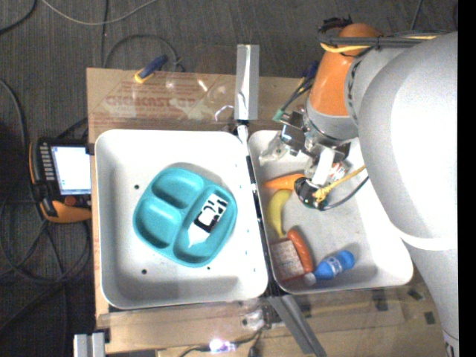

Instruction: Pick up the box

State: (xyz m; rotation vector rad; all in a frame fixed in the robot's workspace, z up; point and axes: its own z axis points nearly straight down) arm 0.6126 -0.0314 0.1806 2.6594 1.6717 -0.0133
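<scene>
Looming closest, the grey arm (pixel 416 125) holds its gripper (pixel 291 144) over the right bin's (pixel 375 229) far-left corner; open or closed, I cannot tell. The box (pixel 284 257) lies near-left, wedged between bin wall and orange sausage (pixel 300 248), so a grasp could clip either and slip.

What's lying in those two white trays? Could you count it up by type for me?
Foods: 3 (banana, carrot, sausage)
Boxes: 2 (black-and-white box, red-labelled box)
Plates: 1 (teal divided plate)
Bottles: 1 (blue bottle)
Total: 7
</scene>
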